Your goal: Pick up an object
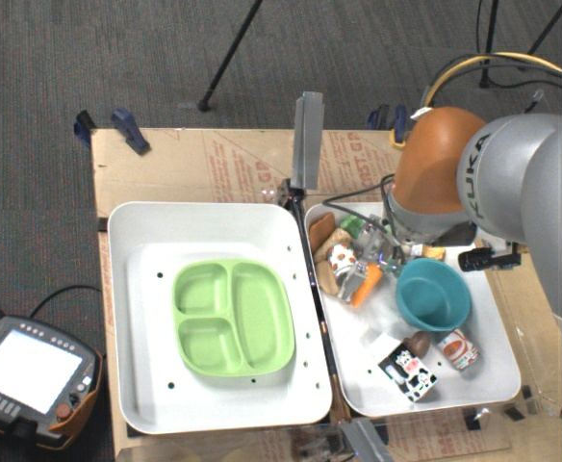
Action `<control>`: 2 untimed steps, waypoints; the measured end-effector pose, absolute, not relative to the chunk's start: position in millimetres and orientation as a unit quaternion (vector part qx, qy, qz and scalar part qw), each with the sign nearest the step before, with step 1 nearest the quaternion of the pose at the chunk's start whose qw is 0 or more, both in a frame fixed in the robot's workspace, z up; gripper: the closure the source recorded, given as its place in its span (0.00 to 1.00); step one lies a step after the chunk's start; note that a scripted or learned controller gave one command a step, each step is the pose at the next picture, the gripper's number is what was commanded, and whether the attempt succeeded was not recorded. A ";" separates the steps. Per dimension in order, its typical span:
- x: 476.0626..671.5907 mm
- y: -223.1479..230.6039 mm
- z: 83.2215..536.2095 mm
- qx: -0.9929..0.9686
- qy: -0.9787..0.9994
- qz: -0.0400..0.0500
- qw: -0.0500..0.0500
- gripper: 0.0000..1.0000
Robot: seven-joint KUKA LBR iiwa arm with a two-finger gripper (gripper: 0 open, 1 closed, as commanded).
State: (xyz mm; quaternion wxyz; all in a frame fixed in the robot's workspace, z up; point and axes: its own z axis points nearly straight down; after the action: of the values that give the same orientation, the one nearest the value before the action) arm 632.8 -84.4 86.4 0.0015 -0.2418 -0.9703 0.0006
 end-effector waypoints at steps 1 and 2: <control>578.1 -114.8 87.6 -0.244 -0.970 0.000 0.000 0.00; 575.6 -81.5 87.0 -0.189 -0.982 -0.001 0.001 0.00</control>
State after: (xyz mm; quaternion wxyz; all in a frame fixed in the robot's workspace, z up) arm 575.6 -81.5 87.0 0.0010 -0.1885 -0.9821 -0.0005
